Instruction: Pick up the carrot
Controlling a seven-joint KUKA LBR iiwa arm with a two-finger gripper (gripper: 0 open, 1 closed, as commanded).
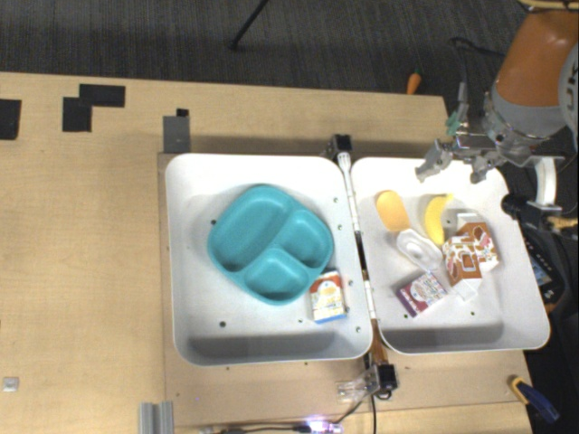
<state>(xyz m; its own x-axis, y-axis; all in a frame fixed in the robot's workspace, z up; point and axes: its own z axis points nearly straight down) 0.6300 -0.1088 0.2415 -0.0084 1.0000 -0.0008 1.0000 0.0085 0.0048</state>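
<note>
The carrot [392, 211], a stubby orange-yellow piece, lies in the upper left part of the right bin [520, 328]. My gripper [455, 168] hovers over that bin's far edge, up and to the right of the carrot and apart from it. Its fingers are spread open with nothing between them. The grey arm with its orange band reaches in from the upper right.
Close to the carrot lie a yellow banana-like piece [436, 217], a white object [416, 246], a brown-and-white carton [469, 253] and a purple packet [422, 292]. The left bin [185, 242] holds a teal divided plate [270, 242] and a small carton [327, 298].
</note>
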